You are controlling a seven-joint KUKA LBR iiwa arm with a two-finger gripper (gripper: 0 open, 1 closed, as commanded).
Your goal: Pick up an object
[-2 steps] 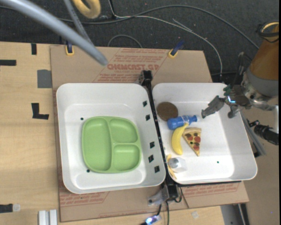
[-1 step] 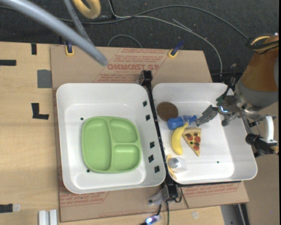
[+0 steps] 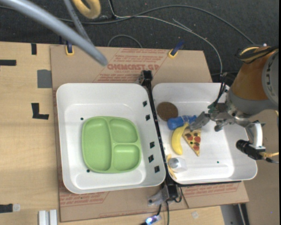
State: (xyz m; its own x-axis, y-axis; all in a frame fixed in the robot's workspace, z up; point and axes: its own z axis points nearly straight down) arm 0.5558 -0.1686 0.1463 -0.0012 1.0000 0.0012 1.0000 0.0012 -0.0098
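- Five small things lie in the right bin [image 3: 243, 172]: a brown round cookie [image 3: 167, 109], a blue piece [image 3: 177, 123], a yellow banana [image 3: 177, 140], a pizza slice [image 3: 193, 141] and a small clear-and-silver item [image 3: 173, 163] by the near-left corner.
- Left of it, the other bin [image 3: 68, 172] carries a green divided plate [image 3: 111, 143].
- Reaching in from the right, the pincer [image 3: 200, 120] sits low over the blue piece's right end; whether it is spread or closed on anything I cannot tell.
- Judging by looks, these are toy foods: light, stiff, smooth plastic, likely slippery.
- Best hold is probably across the banana's narrow middle or the blue piece's short width.
- Flat pizza and cookie offer little height to pinch.
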